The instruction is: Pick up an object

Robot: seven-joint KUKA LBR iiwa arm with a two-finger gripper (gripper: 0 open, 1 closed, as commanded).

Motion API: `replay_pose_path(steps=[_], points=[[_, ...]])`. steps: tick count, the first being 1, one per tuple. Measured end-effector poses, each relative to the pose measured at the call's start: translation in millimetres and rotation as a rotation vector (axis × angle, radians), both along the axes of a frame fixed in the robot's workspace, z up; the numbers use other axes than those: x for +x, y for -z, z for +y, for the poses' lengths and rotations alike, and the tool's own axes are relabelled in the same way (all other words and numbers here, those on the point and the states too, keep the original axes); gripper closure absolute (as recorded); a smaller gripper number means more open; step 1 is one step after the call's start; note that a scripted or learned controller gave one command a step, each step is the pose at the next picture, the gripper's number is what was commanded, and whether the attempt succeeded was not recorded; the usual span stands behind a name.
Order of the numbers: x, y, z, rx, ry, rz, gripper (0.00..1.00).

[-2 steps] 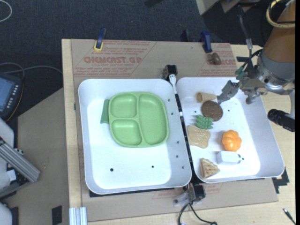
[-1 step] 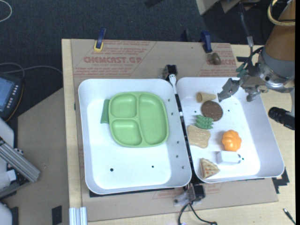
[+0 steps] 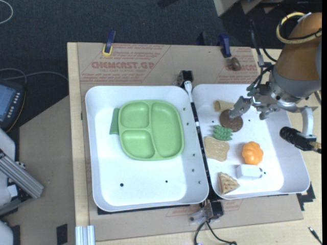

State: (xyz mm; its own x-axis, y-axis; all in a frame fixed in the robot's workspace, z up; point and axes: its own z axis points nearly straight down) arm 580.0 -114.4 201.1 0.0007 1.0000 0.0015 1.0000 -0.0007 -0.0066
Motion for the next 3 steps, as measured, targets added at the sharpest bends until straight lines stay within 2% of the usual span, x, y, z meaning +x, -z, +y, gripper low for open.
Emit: replay_pose_path(steps=[1, 2, 3], points=[[4, 44, -1, 0.0, -0.001, -0.001, 0.0], [8, 103, -7, 0.0, 0.0, -0.001, 0.0], [10, 112, -7, 0.0, 0.0, -0.01, 0.0]])
